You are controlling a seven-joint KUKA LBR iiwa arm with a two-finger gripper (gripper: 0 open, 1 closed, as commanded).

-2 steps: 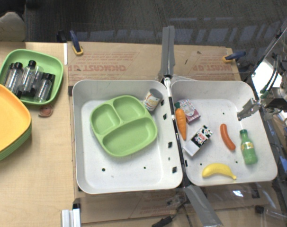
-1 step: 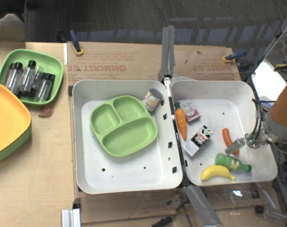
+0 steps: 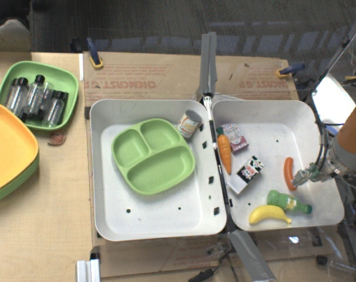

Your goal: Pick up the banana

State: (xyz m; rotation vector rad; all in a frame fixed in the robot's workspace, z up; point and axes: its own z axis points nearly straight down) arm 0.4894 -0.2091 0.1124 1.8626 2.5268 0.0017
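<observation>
Gripper low at the right bin's right side, beside the red sausage; how its tips stand, I cannot tell.
Banana lies free near that bin's front wall, by a green bottle. Cardboard behind reads "CHEMCRAFT", mirrored; dark carpet beyond.

Across the top of the frame you see a dark grey carpeted floor. Below it lies the counter, pale wood along the left side, with a brown cardboard sheet spread over its middle and held by an orange clamp at upper centre-left and another clamp at upper right. A grey metal bar runs down from top centre. Light is even and soft.
</observation>
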